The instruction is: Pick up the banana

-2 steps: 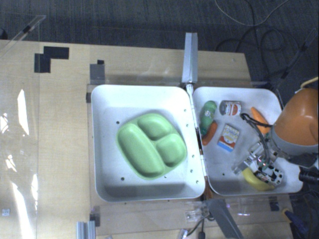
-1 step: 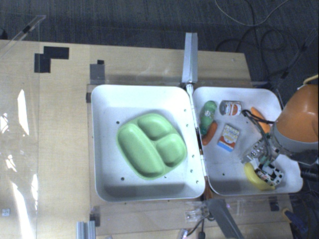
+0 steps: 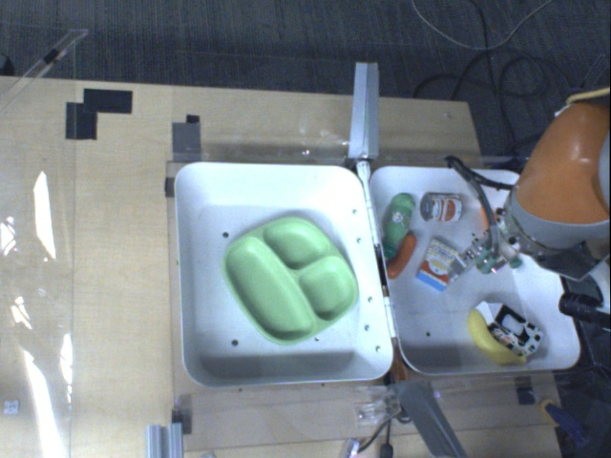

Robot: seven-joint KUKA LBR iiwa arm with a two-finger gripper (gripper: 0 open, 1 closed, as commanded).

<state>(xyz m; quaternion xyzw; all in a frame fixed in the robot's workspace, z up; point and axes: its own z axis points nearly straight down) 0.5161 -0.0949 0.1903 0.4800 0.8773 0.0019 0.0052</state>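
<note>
A grey robot arm with a glossy orange band (image 3: 571, 165) reaches in from the right, over the right-hand of two shallow white plastic bins. Its gripper (image 3: 486, 258) is a small cluster of metal parts hanging above the middle of the right bin (image 3: 563, 353); whether it is wide or narrow cannot be told, and nothing visible sits in its grasp.

The banana (image 3: 487, 339), a smooth, curved yellow shape, lies on the bin floor below the gripper in the picture, toward the bin's near edge, well apart from it. Touching the banana's right side is a small black-and-white boxy object (image 3: 516, 331).

Just left of the gripper lies a flat, rectangular packet (image 3: 438, 263), white with red and blue print. Further left, against the bin's wall, a rounded green item (image 3: 398, 214) rests beside a slim orange one (image 3: 402, 255). Above and left of the gripper lies a short metal can (image 3: 440, 207) on its side.

Far to the gripper's left, the left bin (image 3: 208, 198) holds a matte, pale green plate (image 3: 289, 277) with three rounded compartments. The bins sit on a light wooden bench (image 3: 95, 284).
</note>
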